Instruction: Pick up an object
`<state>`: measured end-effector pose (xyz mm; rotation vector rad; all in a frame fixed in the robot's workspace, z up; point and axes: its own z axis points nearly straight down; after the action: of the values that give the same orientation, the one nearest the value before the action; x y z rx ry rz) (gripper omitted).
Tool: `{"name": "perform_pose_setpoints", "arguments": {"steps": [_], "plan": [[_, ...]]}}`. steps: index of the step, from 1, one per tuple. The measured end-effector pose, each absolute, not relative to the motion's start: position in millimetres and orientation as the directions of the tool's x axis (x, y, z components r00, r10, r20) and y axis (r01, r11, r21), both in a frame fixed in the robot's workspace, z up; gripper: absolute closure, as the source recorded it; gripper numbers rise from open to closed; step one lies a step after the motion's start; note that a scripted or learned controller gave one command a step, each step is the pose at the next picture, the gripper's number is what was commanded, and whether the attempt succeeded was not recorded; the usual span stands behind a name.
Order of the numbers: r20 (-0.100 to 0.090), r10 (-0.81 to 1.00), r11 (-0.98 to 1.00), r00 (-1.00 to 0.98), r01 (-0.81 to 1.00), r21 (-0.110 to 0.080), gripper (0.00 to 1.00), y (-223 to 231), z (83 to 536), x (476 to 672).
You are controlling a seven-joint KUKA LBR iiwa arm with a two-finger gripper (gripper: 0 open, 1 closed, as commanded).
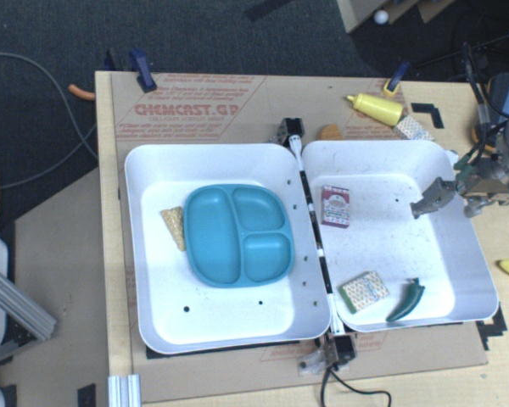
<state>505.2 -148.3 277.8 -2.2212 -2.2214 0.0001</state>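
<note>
Currently gripper (445,200) hovers at right bin's (467,265) far-right edge, jaw state cannot be told (too small, side-on); nearest candidates: maroon packet (335,206) by the divider, green pepper (405,301) near front; descend centered, upright, clear of walls.

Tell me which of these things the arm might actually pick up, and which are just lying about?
Could be picked up, lying in the bins:
blue divided plate
tan sponge
maroon card pack
green-patterned packet
green pepper

Just lying about, on the bench beyond the bins:
yellow bottle
blue clamp
</note>
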Motion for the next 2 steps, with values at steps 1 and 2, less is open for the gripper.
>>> {"name": "perform_pose_setpoints", "arguments": {"steps": [1,2], "plan": [[-0.002,1.0,-0.001,0.001,1.0,0.001,0.0,-203,221,562.9],[0.002,1.0,0.002,-0.002,1.0,-0.002,0.0,-130,125,543.8]]}}
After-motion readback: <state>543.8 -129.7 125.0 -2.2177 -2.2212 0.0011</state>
